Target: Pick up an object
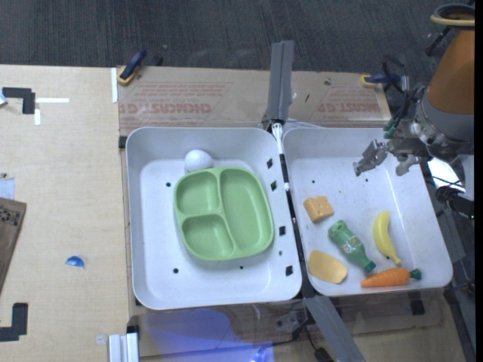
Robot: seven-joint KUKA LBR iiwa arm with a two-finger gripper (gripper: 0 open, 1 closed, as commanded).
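1. Your hand (386,157) hangs over the upper right part of the right bin (332,153), above bare white floor. Its two fingers look spread apart and nothing sits between them, so you hold nothing.
2. The pickable things lie in that same bin, nearer the camera than the hand: a cheese block (318,208), a green bottle (350,246), a banana (384,235), a carrot (388,277) and a flat orange chip (327,267).
3. They are loose and apart from one another, which I judge leaves room for fingers on either side of most of them. The banana is the closest to the hand.
4. The carrot rests against the bin's near wall, so I'd expect a cramped approach there.
5. The left bin (143,225) holds a green tray (223,213) with a white ball (198,158) touching its far edge. Both are well away from the hand.
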